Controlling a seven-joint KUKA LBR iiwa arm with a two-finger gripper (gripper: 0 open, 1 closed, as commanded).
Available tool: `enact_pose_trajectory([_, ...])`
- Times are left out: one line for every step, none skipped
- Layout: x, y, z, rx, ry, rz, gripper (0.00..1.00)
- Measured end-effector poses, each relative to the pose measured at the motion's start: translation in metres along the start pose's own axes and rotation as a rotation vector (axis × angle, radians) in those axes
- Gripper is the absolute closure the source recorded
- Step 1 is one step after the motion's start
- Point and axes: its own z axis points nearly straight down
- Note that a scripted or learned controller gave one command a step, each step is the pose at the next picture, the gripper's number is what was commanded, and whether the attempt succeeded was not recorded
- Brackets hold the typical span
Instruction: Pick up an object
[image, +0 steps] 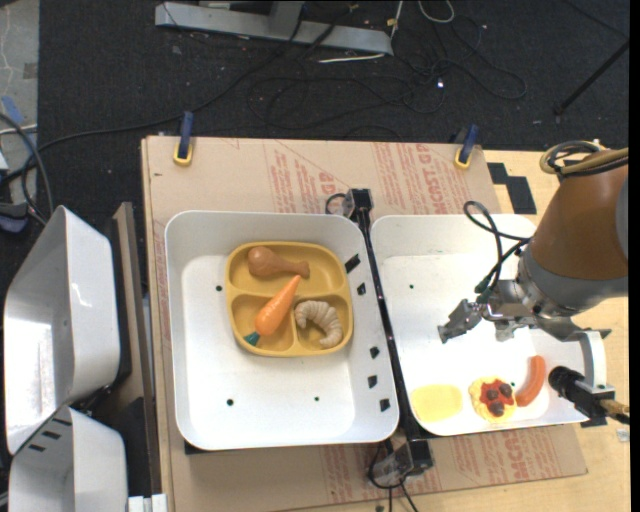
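Nearest the camera, along the front of the right bin (420, 250), three small things lie in a row: a flat yellow disc (437, 402) toward the bin's inner front corner, just beside it a small round piece with red and dark bits on a yellow base (493, 396), and next to that an orange-red sausage (531, 380) lying at a slant, close to the round piece but apart from it. Slightly farther back, over the bare white middle of the same bin, the hand (461, 322) points toward the left bin (190, 300), with the grey arm (580, 250) and its orange band behind it on the right; nothing shows between its fingers, and whether they are spread or closed cannot be told from this view. It sits well apart from the three items at the front. Across the divider, the left bin carries a yellow divided plate (236, 300) in its middle. In the plate's near compartments lie an orange carrot (277, 307) at a slant and a pale curled shrimp-like piece (320, 319) beside it; in the far compartment rests a brown drumstick (277, 263). Both bins sit on a cardboard-covered worktop (300, 170), with two yellow-handled clamps (184, 140) at its far edge.
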Motion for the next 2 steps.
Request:
enact_pose_trajectory([0.0,0.003,-0.006,-0.013,-0.002,-0.003,0.0])
enact_pose_trajectory([0.007,0.003,0.039,-0.009,-0.001,-0.001,0.0])
